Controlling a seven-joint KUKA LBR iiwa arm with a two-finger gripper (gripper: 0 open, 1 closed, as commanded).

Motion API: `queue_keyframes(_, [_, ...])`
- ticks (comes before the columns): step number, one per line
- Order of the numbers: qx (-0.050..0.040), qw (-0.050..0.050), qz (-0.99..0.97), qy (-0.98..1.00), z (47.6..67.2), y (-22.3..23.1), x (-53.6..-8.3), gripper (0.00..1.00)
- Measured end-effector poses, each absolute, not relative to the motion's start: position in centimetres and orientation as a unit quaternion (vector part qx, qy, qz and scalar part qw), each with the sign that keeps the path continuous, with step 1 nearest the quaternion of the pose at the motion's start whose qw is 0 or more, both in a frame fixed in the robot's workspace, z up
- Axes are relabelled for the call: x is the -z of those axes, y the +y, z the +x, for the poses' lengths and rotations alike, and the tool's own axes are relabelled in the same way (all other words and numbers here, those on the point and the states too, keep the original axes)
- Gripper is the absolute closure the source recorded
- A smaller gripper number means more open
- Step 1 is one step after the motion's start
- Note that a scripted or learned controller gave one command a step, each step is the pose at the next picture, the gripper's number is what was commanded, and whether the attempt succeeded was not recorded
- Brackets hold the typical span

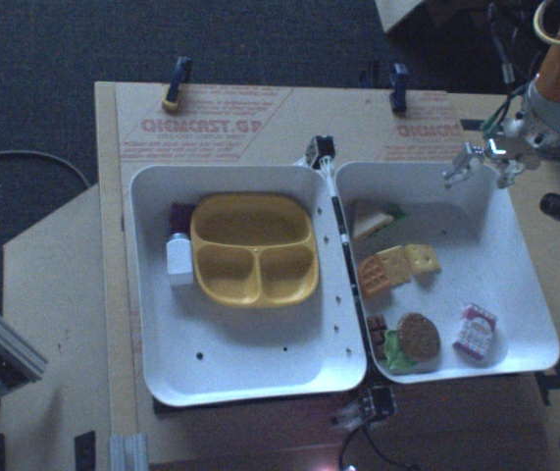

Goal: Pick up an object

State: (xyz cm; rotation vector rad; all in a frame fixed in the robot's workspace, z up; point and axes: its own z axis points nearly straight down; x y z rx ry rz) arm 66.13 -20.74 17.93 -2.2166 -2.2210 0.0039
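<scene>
My gripper (480, 168) hangs over the far right corner of the right bin (515, 253), fingers spread and nothing between them. Below it in that bin lie a pale sandwich wedge (372, 224), a tan waffle square (376, 274), a yellow cheese piece (422, 258), a round brown patty (419, 335) on a green leaf (395, 355), a small dark brown block (376, 324) and a pink and white carton (476, 332). All of these lie apart from the gripper.
The left bin (152, 312) holds a yellow divided plate (255, 248), a small white bottle (179, 259) and a dark purple item (181, 214) behind it. Black clamps (398, 84) stand along the board's far edge. The arm's grey and orange wrist (559, 86) rises at the upper right.
</scene>
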Motion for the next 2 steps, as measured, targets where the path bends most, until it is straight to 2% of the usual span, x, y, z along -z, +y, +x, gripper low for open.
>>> queue_keyframes(1, [-0.0019,0.003,-0.706,-0.708,66.1,-20.7,-11.5,0.00])
queue_keyframes(2, [-0.0013,0.002,-0.706,-0.708,66.1,-20.6,-8.3,0.00])
